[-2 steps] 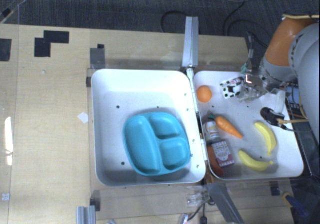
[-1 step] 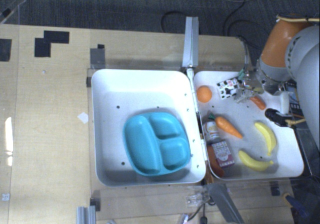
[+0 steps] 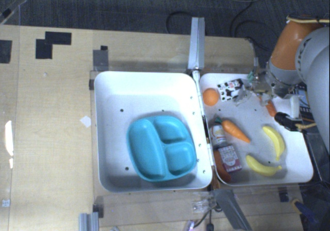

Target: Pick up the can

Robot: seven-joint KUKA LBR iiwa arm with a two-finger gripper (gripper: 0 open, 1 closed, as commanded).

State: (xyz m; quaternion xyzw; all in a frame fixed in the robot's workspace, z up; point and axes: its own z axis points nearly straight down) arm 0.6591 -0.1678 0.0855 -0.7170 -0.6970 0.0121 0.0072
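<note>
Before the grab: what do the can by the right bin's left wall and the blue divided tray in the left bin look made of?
The dark red can lying on its side looks like metal with a printed label, though blur leaves that open. The light blue divided tray looks like moulded plastic: uniform colour, rounded compartments, soft sheen.

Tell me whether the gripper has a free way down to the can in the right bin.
Probably yes, but tight: the can lies uncovered against the bin's left wall, with a carrot and banana close by. The gripper sits farther back.
</note>
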